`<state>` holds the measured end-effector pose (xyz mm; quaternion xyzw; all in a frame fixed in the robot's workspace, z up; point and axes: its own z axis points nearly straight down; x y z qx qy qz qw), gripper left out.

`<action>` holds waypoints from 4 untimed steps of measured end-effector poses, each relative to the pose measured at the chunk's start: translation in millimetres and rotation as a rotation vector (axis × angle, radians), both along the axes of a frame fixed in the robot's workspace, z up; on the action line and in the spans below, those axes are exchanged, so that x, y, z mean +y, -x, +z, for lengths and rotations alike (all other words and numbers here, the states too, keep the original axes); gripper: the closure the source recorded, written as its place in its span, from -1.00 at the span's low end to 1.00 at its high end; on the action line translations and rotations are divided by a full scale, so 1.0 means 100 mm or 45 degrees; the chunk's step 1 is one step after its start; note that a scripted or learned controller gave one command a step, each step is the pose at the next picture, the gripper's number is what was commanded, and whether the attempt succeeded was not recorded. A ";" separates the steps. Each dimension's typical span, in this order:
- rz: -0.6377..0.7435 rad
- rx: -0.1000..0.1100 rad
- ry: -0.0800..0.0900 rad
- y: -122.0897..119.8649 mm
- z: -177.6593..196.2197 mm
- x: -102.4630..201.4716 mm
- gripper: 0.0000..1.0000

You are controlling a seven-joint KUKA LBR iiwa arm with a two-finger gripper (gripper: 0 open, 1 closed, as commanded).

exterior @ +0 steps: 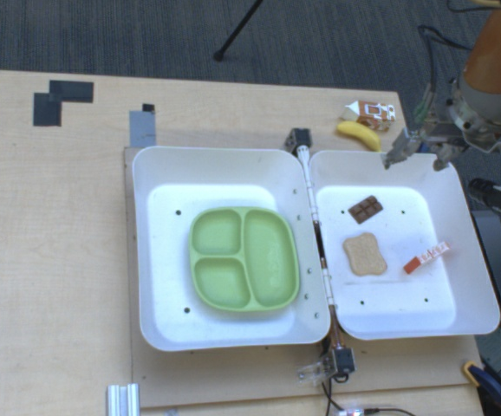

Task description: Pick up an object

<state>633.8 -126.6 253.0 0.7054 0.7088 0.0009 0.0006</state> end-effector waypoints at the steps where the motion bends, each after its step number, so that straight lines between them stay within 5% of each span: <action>1: -0.005 0.007 0.001 0.48 -1.27 -0.47 -1.00; 2: -0.003 -0.001 0.001 1.03 -1.65 -0.38 -1.00; 3: -0.001 -0.008 0.001 1.00 -1.54 -0.37 1.00; 4: 0.000 -0.004 0.000 1.46 -0.39 0.29 1.00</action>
